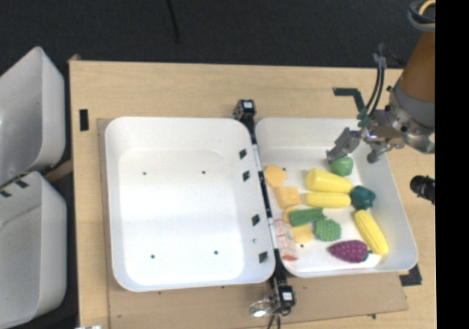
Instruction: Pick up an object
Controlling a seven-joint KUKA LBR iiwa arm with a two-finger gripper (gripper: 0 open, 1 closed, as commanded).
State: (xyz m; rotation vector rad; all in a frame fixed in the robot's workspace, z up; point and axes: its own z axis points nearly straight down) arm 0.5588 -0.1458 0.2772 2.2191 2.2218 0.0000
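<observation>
Purple grapes [348, 250] lie nearest; gripper [360, 146], spread wide, hovers beside green ball [341, 166] above yellow toys [327, 182].

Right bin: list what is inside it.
The right bin holds toy foods: corn cob, purple grapes, green ball, two yellow pieces. Items beneath the pile are hidden.

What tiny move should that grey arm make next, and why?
Probably straight down a little: the gripper hovers just above the round green toy in the right white bin, with nothing between its fingers.
</observation>
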